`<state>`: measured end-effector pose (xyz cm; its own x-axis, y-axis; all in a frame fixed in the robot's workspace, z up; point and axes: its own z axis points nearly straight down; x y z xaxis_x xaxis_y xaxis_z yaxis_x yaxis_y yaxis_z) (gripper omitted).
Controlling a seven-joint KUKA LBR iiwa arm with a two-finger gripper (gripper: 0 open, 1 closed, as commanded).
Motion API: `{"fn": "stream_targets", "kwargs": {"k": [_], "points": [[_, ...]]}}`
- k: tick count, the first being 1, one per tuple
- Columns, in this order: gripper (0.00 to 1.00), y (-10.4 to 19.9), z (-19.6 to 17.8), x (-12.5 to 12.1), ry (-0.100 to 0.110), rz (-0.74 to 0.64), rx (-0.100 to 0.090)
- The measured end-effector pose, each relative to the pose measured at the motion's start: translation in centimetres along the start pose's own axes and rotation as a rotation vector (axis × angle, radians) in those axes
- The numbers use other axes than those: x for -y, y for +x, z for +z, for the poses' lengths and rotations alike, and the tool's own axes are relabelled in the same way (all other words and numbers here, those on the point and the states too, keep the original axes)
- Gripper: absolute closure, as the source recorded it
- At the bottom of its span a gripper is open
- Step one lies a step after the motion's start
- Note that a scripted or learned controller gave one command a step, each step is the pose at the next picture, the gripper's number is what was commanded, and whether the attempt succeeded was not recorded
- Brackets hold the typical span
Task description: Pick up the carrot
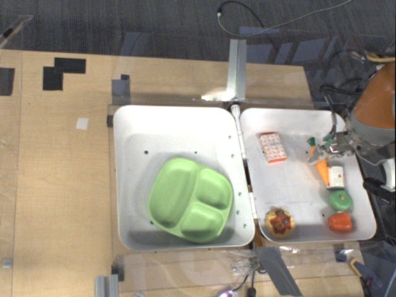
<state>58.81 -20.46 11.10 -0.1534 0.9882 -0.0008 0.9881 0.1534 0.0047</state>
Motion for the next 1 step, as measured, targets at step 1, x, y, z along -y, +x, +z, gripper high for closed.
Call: {"fn": "stream_targets", "kwargs": {"k": [1], "points": [[1.0, 4.56, -9.82, -1.95, -0.002, 0.025, 0.002]]}}
